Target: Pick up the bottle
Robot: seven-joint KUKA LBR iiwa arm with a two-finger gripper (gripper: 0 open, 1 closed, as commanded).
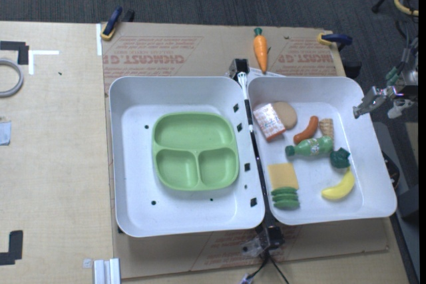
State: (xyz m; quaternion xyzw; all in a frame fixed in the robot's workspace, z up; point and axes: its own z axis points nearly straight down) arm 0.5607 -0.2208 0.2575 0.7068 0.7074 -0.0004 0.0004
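The green bottle (310,147) lies on its side in the middle of the right bin (373,143), its cap end pointing left. A red sausage (306,129) is just above it and a dark green toy (341,157) touches its right end. My gripper (374,100) hovers over the right bin's far right rim, up and to the right of the bottle and well apart from it. Nothing shows in its grasp.
The right bin also holds a red-and-white pack (268,122), a tan round piece (287,114), a waffle piece (326,127), a yellow cheese slice (283,175), green slices (285,197) and a banana (339,187). A green divided plate (196,151) sits in the left bin (126,163). A carrot (259,48) lies behind the bins.
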